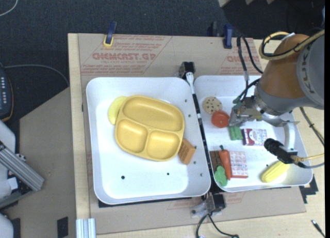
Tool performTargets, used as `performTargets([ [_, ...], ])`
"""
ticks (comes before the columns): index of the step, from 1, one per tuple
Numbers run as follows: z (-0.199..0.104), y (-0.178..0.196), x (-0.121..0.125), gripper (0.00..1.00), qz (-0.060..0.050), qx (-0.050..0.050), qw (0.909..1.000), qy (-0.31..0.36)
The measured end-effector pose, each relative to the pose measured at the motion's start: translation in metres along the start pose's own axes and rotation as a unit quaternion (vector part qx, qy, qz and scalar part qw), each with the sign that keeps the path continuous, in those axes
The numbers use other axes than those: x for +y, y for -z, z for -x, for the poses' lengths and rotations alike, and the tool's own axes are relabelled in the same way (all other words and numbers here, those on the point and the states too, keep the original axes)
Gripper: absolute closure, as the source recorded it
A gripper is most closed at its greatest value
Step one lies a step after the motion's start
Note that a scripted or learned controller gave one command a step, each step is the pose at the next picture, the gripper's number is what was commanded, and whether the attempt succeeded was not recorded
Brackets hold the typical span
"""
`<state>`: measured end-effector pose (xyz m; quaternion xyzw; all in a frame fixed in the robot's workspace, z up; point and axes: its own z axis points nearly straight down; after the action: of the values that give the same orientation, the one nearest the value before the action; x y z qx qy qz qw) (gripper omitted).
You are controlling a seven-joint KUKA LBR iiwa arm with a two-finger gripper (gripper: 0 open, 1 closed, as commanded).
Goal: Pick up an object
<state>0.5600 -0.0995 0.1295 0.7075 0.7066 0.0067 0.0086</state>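
My gripper (238,115) hangs low over the upper middle of the right bin (301,180). It is just right of a red tomato (220,119) and directly above a small green piece (235,133). A round speckled cookie (210,104) lies up-left of it. Below it are a red and white packet (254,136), a carrot (225,159), a pink and white box (237,163), a green leafy piece (220,175) and a yellow corn cob (274,171). I see nothing between the fingers.
The left bin (103,144) holds a yellow divided plate (149,127), a yellow disc (115,109) partly under its left edge, and a brown toast-like piece (186,152) at its right. The arm's orange band (281,72) looms over the right bin's top right.
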Motion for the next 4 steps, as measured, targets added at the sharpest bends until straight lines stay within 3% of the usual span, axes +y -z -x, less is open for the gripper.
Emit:
performTargets([
  [1,0.003,0.043,0.0,1.0,-0.008,0.001,1.0,0.001],
  [2,0.003,0.097,0.003,1.0,-0.007,0.001,1.0,0.001],
  [3,-0.055,0.087,0.006,1.0,-0.012,0.003,0.9999,0.004],
  [4,-0.105,0.097,0.026,1.0,-0.009,0.002,1.0,0.004],
])
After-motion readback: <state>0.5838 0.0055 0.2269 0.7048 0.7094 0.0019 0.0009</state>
